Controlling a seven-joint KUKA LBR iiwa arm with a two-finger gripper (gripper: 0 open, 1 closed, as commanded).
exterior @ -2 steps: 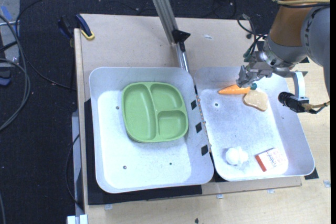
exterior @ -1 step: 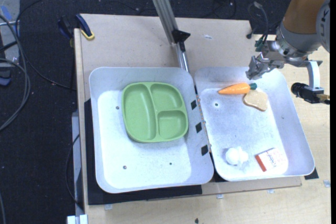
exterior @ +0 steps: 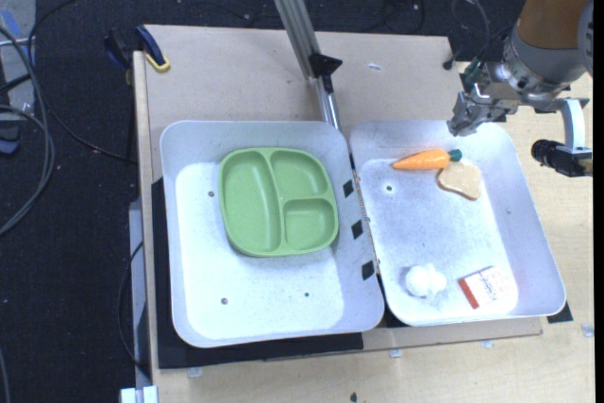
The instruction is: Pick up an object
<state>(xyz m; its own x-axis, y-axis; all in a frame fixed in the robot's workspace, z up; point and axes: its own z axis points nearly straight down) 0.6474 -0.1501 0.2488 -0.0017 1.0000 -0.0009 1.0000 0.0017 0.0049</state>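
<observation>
Presently I see the pincer (exterior: 469, 120) poised over the right bin's (exterior: 528, 231) far rim, just beyond the carrot (exterior: 421, 160). I cannot tell its state.

My gripper (exterior: 465, 122) hangs over the right bin's (exterior: 528, 231) far edge. A carrot (exterior: 421, 160) lies just below it, touching a toast slice (exterior: 460, 181).

No words or numbers clear enough to read; print on the small red and white box (exterior: 487, 287) too blurry.
</observation>
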